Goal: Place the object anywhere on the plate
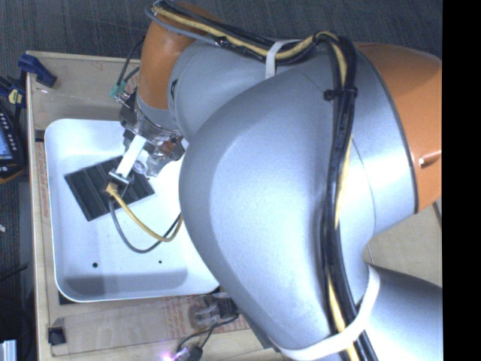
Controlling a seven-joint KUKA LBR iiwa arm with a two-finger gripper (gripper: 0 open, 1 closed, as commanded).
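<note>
- arm (301,186): grey kuka links with an orange band, reaching in from the right and bent low over the left side, so that the wrist points down into the bin.
- white bin (113,277): a shallow tray resting on the wooden surface (83,70); its floor is bare apart from one loose item.
- dark ribbed slab (92,192): a flat black rectangle lying askew on the bin floor, towards the far left corner. being flat and broad, it is probably the plate of the task, laid level to receive something.
- gripper (154,153): poised just above the slab's upper right edge, close enough to set a thing down on it. how far it is open cannot be told, since the wrist housing covers it, and it is equally unclear whether it carries anything.
- blue clamp (34,68): at the surface's far left corner, well apart from the bin, apparently a fixture holding the board in place.
</note>
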